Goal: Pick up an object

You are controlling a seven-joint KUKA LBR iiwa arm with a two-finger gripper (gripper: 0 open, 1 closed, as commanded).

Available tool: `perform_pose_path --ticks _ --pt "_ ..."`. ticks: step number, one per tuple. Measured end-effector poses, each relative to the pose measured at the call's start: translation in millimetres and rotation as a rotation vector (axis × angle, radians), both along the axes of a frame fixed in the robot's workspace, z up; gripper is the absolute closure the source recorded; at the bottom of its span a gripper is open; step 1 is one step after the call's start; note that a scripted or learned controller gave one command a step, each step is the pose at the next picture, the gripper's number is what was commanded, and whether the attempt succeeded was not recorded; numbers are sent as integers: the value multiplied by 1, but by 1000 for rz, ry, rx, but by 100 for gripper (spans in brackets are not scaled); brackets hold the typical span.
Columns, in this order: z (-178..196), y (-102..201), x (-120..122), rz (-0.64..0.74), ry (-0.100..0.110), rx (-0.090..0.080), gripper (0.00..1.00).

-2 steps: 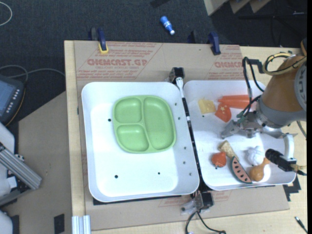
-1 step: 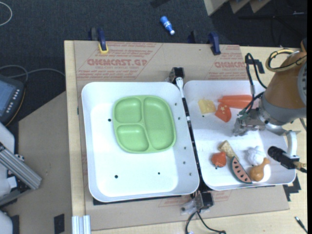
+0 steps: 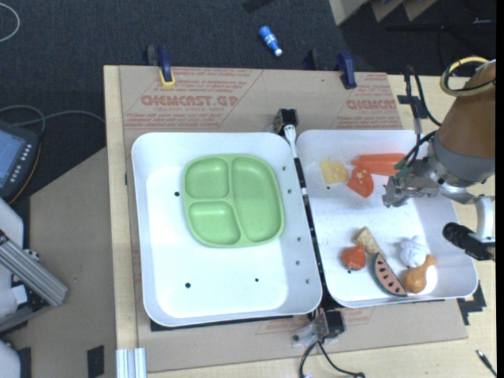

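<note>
The tool (image 3: 400, 189) hung low over the right bin (image 3: 450, 286), whether spread or pinched could not be told. The nearest thing, an orange carrot (image 3: 376, 163), lay just beyond it toward the bin's far wall, its long axis running crosswise.

The grey arm reaches in from the right, pincer (image 3: 396, 194) pointing down.

Red print reading "CHEMCAST G.P" (image 3: 189, 100) is seen on the brown protective sheet (image 3: 236, 85) covering the desk, toward 11 o'clock. The same red lettering, only partly legible, is repeated on the sheet toward 1 o'clock (image 3: 372, 101). Smaller lines of print above each are too small to be read.
</note>
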State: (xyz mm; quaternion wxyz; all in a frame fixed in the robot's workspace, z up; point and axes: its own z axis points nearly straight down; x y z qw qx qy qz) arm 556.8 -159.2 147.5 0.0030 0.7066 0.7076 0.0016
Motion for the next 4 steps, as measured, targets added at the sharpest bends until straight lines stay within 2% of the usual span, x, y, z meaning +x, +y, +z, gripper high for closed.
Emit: perform_pose_path --ticks 1,2,3,4 --pt "64 -1 -1 0 -2 -1 100" --pt "79 -1 0 -1 2 0 100" --pt "81 54 20 5 3 2 100" --pt "72 94 44 3 3 1 100"
